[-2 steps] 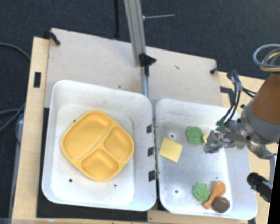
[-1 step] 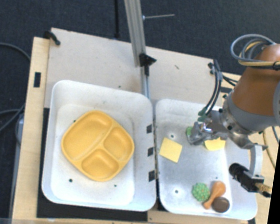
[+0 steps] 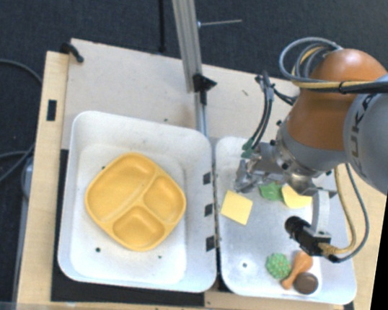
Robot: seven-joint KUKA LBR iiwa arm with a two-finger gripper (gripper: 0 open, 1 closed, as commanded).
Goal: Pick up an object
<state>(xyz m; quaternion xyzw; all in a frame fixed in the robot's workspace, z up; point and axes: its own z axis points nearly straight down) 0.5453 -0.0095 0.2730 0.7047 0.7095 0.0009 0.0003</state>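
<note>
Looming largest at the upper right of the frame, the grey arm (image 3: 369, 134) with its orange band bends down over the right bin (image 3: 248, 272), and we see its gripper (image 3: 253, 173) hanging low over that bin's upper left part. We cannot tell whether the pincer is apart or together; the wrist hides much of it, and we see nothing between its tips.

Just below and left of the gripper, a yellow square block (image 3: 236, 208) lies flat on the bin floor. A green piece (image 3: 271, 192) and a pale yellow piece (image 3: 295, 198) sit close under the wrist, partly covered by it. Toward the lower right of the bin, a green knobbly ball (image 3: 279, 265) rests just beside an orange carrot-shaped toy (image 3: 299, 266), with a brown round object (image 3: 306, 283) touching the toy's lower side.

At centre left, the left bin (image 3: 95, 135) holds a yellow divided plate (image 3: 135, 200). A slanted metal rail (image 3: 188, 33) crosses the upper middle.
</note>
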